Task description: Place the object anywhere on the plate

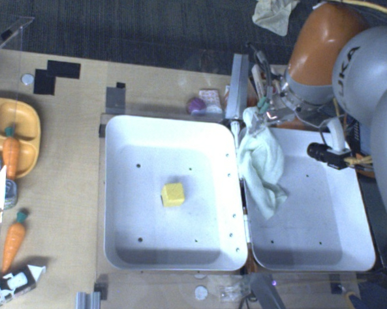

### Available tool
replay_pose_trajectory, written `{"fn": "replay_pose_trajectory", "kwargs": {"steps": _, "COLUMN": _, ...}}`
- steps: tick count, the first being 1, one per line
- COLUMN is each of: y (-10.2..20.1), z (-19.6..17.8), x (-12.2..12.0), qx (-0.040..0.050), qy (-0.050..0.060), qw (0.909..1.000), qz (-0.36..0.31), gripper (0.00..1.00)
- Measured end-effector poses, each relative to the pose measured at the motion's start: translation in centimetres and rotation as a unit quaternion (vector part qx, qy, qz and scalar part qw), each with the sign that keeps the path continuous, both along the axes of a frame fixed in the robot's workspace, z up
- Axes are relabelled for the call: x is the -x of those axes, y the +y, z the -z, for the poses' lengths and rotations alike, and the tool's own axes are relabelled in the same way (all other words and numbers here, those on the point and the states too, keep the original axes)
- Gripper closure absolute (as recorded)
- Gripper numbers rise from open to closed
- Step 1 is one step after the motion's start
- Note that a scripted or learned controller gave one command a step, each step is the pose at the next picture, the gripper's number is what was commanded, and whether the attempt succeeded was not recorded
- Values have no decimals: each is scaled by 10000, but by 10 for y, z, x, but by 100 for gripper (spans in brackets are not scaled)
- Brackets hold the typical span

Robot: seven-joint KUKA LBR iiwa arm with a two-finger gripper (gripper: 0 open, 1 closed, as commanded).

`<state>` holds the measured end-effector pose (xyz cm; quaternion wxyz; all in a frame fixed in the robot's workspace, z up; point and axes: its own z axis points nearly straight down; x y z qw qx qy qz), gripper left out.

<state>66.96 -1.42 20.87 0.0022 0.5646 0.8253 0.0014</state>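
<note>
A white cloth (261,169) hangs crumpled over the left side of the right bin (327,217), against the divider between the bins. Its top corner is bunched up at my gripper (259,113), which is shut on that corner just above the bin's back left corner. A small yellow block (173,194) lies near the middle of the left bin (117,178). A yellow divided plate (27,117) sits on the bench at the far left, with a carrot (10,156) on it.
The arm's orange band (322,34) and grey body fill the upper right. A purple item (196,106) lies behind the left bin. Another carrot (13,236), a toy cow (14,282) and small toys lie on the bench at left.
</note>
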Motion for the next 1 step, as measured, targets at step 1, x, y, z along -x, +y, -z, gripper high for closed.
{"fn": "replay_pose_trajectory", "kwargs": {"steps": 1, "y": -27, "z": -17, "x": -1, "qx": 10, "qy": -21, "qw": 9900, "qz": -1408, "gripper": 100}}
